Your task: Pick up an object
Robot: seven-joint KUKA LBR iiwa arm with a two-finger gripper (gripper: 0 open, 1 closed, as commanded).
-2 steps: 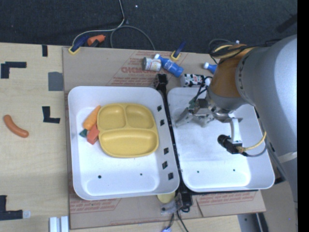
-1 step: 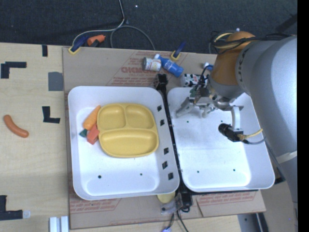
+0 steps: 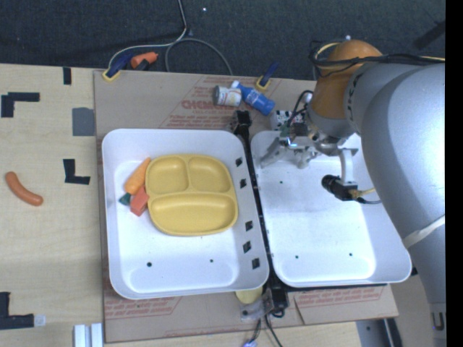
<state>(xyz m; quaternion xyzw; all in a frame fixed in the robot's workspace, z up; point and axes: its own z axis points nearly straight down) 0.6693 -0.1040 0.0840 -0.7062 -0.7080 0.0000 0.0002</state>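
Honestly, from where I stand the claw (image 3: 288, 147) looks badly placed for a clean grab. It hangs low over the far left corner of the right bin (image 3: 340, 266), close to the wall it shares with the left bin (image 3: 181, 277), and the wrist and its cables crowd it so much that I cannot tell whether it is apart or together. I see nothing held in it.

The likely targets lie well apart from it, in the left bin. A yellow divided plate (image 3: 192, 195) sits near the middle. An orange carrot (image 3: 136, 176) is tucked against the plate's left edge, with a small red piece (image 3: 139, 204) just below the carrot, toward the bin's left wall.

The main risk, I'd say, is that the claw closes where it is and comes up with nothing. If it drops in that corner it could also strike the bin's rim or the black clips along the shared wall and shove the bins about.

Should it cross to the left bin, the plate looks wide and shallow, so a pinch could slip off its rim or tip it. The carrot and the red piece are touching the plate, which leaves little room on that side, and a slightly off approach may push them aside or snag the plate instead.
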